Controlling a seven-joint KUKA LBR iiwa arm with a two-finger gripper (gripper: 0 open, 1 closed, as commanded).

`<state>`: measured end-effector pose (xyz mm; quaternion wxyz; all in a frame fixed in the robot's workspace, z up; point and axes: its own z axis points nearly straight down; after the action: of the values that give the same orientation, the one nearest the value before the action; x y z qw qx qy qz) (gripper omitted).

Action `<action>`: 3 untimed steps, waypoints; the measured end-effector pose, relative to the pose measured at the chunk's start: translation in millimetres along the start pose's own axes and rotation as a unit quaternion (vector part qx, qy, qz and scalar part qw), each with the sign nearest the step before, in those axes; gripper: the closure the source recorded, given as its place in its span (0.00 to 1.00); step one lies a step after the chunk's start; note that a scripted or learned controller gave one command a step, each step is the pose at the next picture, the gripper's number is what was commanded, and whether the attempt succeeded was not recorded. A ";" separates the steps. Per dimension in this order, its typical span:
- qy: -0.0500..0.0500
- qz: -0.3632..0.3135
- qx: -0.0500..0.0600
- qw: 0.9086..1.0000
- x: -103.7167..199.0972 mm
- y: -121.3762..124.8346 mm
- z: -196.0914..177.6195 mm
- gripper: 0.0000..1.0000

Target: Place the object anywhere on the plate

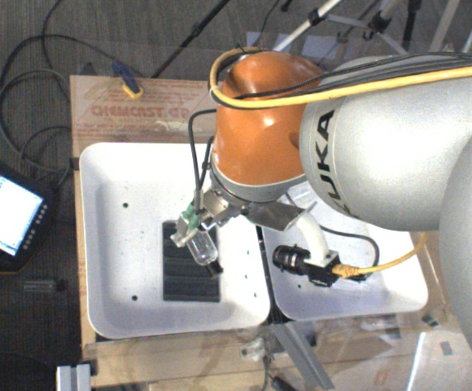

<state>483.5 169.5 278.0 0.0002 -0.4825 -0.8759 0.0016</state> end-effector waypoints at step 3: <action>0.000 -0.066 -0.001 0.998 46.6 33.0 -140.1 1.00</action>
<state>486.8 226.9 418.0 -0.0008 -0.4240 -0.9057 0.0006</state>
